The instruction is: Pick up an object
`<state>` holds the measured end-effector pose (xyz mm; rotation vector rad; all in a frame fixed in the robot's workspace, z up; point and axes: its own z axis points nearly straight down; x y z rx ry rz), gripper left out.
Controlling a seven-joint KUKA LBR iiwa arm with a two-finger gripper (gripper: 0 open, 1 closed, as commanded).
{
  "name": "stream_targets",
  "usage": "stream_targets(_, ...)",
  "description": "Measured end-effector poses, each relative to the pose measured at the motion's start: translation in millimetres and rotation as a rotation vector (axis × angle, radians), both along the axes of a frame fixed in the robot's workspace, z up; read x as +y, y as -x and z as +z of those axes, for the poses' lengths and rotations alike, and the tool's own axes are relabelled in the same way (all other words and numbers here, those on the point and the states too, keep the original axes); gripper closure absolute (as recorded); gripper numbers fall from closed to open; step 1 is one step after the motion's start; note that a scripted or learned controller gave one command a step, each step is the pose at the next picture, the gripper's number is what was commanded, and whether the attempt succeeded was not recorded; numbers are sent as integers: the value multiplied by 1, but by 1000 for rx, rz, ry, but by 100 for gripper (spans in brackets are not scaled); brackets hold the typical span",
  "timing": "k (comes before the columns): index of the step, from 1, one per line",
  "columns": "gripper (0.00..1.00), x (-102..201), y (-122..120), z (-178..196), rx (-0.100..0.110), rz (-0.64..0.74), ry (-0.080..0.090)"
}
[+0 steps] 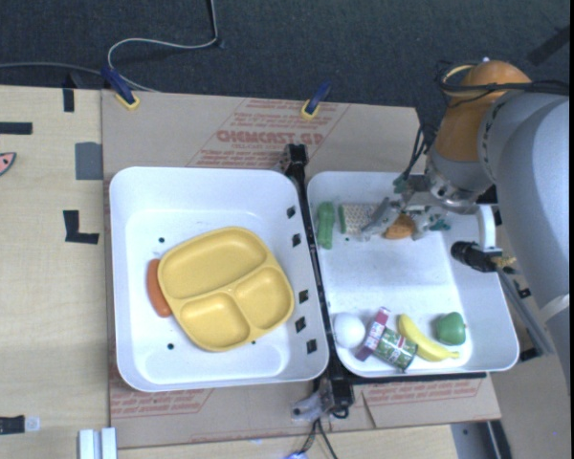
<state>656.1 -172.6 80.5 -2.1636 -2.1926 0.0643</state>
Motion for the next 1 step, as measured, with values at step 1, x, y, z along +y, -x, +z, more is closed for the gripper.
stream_targets(1, 100, 0, 0, 9, 1, 1, 3)
